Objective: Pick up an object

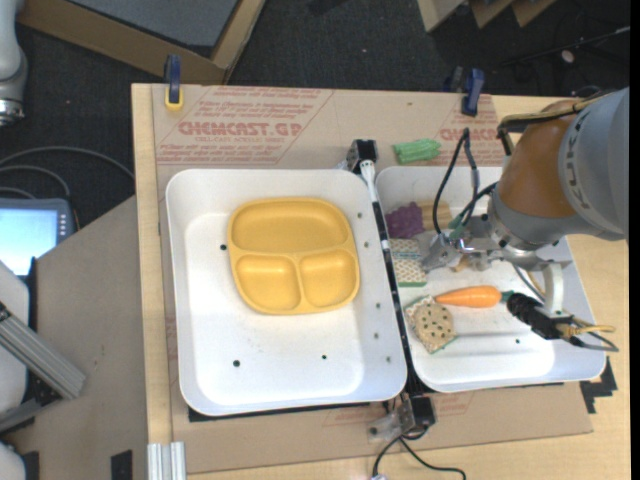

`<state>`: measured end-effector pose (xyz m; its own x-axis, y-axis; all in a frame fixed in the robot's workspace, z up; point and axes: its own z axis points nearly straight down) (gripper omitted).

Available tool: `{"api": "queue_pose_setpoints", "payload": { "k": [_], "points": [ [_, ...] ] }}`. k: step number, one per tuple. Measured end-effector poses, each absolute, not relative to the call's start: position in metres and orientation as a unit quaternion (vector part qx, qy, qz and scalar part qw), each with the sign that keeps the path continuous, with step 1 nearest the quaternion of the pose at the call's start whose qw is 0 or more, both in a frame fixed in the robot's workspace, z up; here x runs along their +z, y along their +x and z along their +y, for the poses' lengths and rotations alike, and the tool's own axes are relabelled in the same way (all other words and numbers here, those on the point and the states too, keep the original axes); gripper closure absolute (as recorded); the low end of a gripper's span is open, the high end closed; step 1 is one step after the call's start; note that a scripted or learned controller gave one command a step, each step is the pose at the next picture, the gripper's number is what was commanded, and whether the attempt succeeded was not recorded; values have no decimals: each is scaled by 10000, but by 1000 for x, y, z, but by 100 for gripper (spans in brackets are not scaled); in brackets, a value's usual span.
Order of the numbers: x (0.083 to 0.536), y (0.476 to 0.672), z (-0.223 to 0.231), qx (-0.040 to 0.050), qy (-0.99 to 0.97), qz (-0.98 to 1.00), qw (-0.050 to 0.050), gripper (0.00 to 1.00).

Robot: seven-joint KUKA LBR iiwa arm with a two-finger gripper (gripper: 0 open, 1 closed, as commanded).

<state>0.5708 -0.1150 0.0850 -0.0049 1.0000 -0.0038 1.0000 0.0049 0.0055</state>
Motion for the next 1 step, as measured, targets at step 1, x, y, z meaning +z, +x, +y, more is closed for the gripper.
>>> {"api": "queue_pose_setpoints", "payload": {
  "k": [1],
  "points": [
    [85, 574, -197, -7, 7090, 7052, 32, 0]
  ]
}}
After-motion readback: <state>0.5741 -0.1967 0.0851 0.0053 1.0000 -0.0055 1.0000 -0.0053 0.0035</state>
